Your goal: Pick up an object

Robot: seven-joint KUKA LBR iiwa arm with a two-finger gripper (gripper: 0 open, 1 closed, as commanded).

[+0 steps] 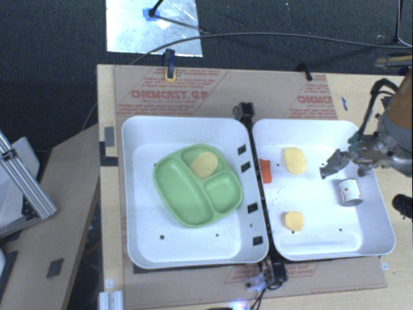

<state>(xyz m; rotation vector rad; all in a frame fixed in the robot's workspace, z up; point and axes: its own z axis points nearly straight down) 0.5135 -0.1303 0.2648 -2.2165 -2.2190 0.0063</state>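
Bins sit side by side on the counter [213, 86], which is covered by a brown printed sheet. The left bin [142, 173] holds a green divided plate [187, 192], and a pale yellow piece [204, 165] lies in the plate's upper compartment, the one nearest the far rim. The other two compartments of the plate show bare green.

The right bin [322, 131] carries three loose things. A larger yellow chunk [295, 160] rests in its upper left part, near the divider between the bins. A smaller yellow chunk [294, 221] lies lower down, toward the near rim, well apart from the first. A small grey cylinder [349, 192] lies tilted on its side in the right half of the bin. A small orange tag [264, 171] sits at the divider, just beside the larger chunk's side of the bin.

The arm [397, 131] reaches in from the right, and its end effector [337, 163] hangs over the right bin — between the larger yellow chunk and the grey cylinder, just above the cylinder in the view. Nothing shows between its dark tips, but whether they are spread or closed I cannot tell from this angle. A blue and yellow clamp [169, 64] grips the far edge of the counter.
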